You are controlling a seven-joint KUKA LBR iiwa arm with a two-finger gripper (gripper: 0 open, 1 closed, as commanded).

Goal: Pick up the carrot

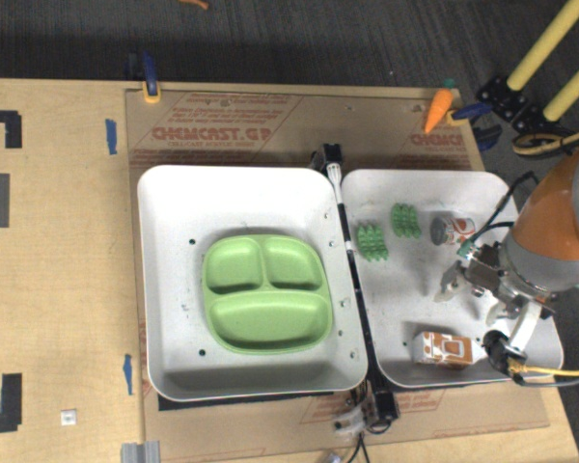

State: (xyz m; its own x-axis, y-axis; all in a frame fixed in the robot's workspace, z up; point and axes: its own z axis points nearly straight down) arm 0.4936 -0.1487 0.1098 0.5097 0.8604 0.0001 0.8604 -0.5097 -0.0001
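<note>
The gripper (460,280) hovers low in the right bin (405,186), its grip impossible to judge. The carrot (438,110) lies outside on the board beyond the bin's far rim. Reaching it comes next.

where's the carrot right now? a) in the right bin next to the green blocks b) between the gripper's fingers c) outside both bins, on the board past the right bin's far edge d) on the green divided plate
c: the carrot lies on the brown board beyond the far edge of the right bin, apart from the gripper, which is over that bin's floor.
</note>
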